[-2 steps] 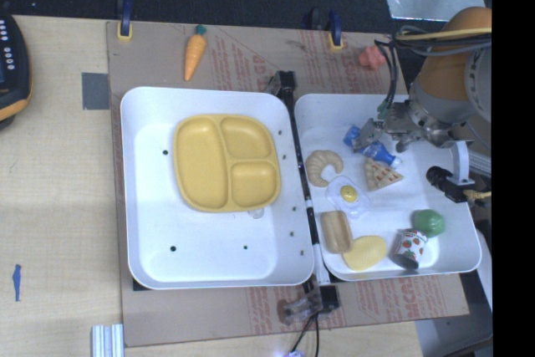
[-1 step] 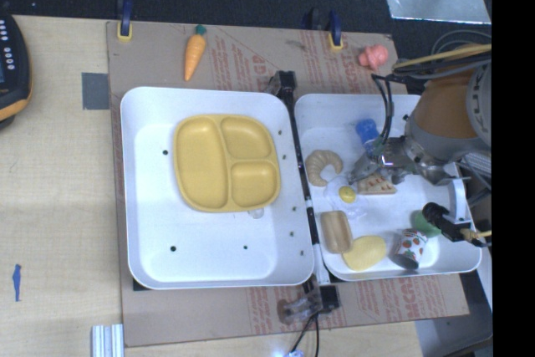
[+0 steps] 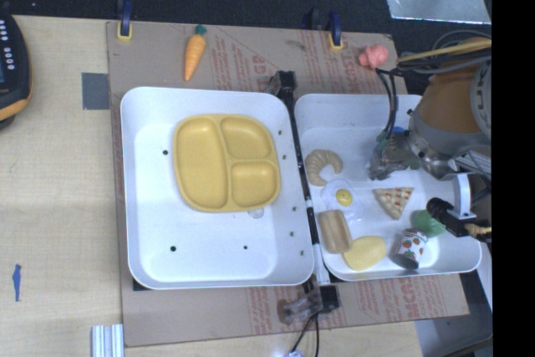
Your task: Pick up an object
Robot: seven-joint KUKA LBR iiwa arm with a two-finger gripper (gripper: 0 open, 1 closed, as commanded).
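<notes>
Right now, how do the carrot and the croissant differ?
The carrot lies on the cardboard behind the left bin; the croissant lies inside the right bin. The carrot is orange with a green top; the croissant is pale tan. The carrot is straight and tapered; the croissant curves like a crescent. Both look like toy food, and both lie apart from the hand.

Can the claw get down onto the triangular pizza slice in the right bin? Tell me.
Probably yes. The triangular pizza slice lies flat on bare bin floor, apart from the fried egg toy, and the claw hangs just above it with nothing between them.
</notes>
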